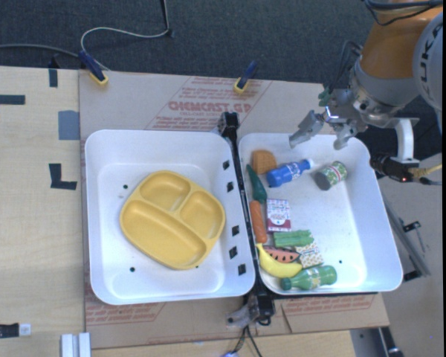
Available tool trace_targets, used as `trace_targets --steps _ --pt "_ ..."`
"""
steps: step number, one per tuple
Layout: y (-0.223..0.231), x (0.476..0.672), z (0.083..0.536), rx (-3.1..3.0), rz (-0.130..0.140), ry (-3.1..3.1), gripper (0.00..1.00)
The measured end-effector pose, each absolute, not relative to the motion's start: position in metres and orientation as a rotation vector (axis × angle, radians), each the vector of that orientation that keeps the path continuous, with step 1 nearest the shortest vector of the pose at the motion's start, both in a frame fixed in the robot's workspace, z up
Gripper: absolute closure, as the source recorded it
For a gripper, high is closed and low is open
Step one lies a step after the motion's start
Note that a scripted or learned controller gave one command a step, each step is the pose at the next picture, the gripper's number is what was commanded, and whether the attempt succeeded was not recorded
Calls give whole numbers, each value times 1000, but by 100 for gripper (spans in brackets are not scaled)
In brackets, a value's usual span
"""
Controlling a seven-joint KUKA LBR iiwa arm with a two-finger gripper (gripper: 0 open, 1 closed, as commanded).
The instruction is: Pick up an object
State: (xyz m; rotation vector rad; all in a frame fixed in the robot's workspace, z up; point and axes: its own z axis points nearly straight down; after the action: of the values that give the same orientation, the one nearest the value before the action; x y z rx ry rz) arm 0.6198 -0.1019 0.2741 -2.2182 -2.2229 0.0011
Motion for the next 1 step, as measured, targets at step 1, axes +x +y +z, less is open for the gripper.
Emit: trace_targets --steps 1 --pt "-111 656 168 -2218 5 -2221 0"
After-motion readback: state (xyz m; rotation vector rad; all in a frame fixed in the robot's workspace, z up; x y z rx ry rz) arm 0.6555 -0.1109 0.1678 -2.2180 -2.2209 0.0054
